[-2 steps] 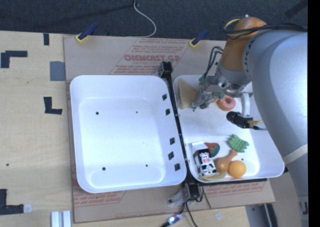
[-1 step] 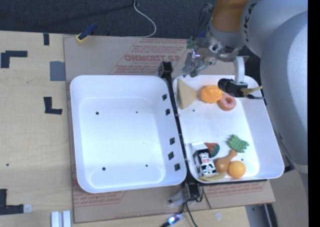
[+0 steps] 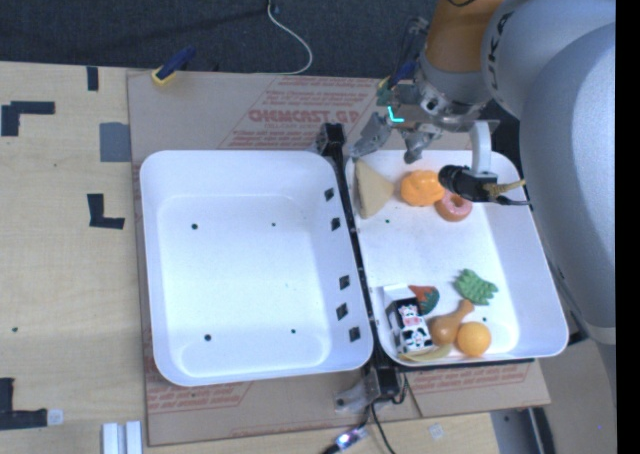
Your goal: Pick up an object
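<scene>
The two-finger gripper (image 3: 392,143) hangs with its grey metal fingers (image 3: 412,150) spread apart and nothing between them, over the far end of the right shallow white plastic bin (image 3: 520,272). Just below it lies a pale tan wedge-shaped block (image 3: 372,188). Beside that sits a glossy rounded orange toy (image 3: 421,188), touching a pink ring-shaped doughnut toy (image 3: 455,208). A green leafy toy (image 3: 476,287) lies well nearer the camera.

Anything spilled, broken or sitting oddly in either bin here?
Nothing stands out. The toys lie loose in the right bin: a wedge, an orange piece and a pink ring near the gripper, the rest clustered at the front edge. None looks damaged or spilled over the rim.
</scene>
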You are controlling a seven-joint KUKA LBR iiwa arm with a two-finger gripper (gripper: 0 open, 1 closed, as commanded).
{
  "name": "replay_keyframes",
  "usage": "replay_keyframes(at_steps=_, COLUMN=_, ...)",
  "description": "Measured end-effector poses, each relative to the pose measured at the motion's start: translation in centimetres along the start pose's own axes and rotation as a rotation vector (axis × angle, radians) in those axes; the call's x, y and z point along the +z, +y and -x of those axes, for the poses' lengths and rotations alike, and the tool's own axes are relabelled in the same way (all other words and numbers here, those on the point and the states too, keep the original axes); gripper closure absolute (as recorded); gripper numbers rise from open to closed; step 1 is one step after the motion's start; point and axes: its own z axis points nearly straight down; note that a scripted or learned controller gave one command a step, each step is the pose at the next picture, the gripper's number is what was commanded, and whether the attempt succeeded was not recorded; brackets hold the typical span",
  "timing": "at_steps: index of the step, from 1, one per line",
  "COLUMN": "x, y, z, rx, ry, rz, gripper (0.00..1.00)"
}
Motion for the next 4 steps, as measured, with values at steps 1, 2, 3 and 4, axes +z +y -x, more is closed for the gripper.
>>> replay_keyframes(at_steps=1, x=4.2, y=-0.1, z=0.4, rx=0.001, ry=0.0, rz=-0.003, gripper=0.0)
replay_keyframes(at_steps=2, x=10.7, y=-1.5, z=6.2, rx=0.006, ry=0.0, rz=-0.006, gripper=0.0)
replay_keyframes(at_steps=3, x=14.0, y=0.0, z=6.1, rx=-0.001, ry=0.002, rz=-0.005, gripper=0.0)
replay_keyframes(at_steps=4, x=12.8, y=-0.1, z=6.1, rx=-0.003, ry=0.001, rz=-0.006, gripper=1.0)
